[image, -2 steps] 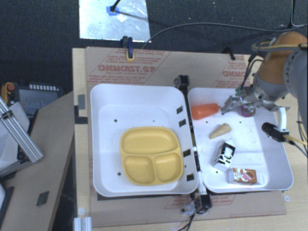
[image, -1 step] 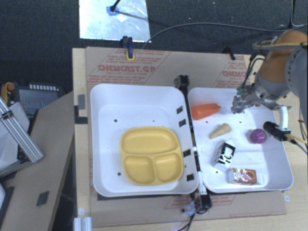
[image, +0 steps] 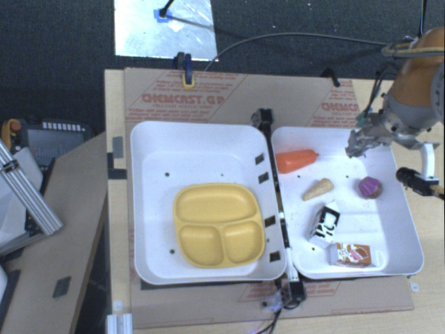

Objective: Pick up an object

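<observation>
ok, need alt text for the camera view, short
The grey-and-orange arm's gripper hovers over the right bin at its far edge, holding nothing. That bin holds a toy carrot, a beige cone-shaped piece, a purple ball, a black-and-white carton and a brown packet. The left bin holds a yellow divided plate.

This is a robotics lab or test cell. A grey and orange industrial arm (image: pixel 416 82) reaches over a counter (image: pixel 229 92) covered in printed brown cardboard, which carries two shallow white bins (image: pixel 149 186) side by side. Cables (image: pixel 292 37) run across dark carpet, a clamp (image: pixel 186 67) grips the cardboard's far edge, and a handheld control pendant (image: pixel 49 134) sits beside aluminium framing (image: pixel 28 193) at left.
</observation>
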### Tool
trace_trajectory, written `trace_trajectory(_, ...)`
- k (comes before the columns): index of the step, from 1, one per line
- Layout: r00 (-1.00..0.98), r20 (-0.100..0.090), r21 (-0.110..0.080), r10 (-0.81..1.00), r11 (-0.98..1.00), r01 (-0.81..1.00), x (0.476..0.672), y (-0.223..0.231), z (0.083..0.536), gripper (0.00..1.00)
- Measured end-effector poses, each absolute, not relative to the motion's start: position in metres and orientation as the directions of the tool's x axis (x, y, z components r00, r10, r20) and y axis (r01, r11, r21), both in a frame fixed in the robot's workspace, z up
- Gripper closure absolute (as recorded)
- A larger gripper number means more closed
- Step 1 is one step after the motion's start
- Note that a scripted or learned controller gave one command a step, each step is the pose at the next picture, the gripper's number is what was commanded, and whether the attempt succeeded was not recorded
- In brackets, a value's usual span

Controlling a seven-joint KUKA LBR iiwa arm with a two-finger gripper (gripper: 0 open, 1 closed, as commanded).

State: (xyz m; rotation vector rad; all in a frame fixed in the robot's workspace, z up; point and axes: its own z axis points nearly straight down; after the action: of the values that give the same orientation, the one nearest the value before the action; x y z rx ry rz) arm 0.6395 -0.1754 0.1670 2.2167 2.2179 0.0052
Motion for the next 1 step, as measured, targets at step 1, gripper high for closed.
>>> trace_trajectory(1, -0.004, -0.002, 0.008, 1.000, 0.004, 1.000, 0.6413, -0.1757, 0.2220, 1.00)
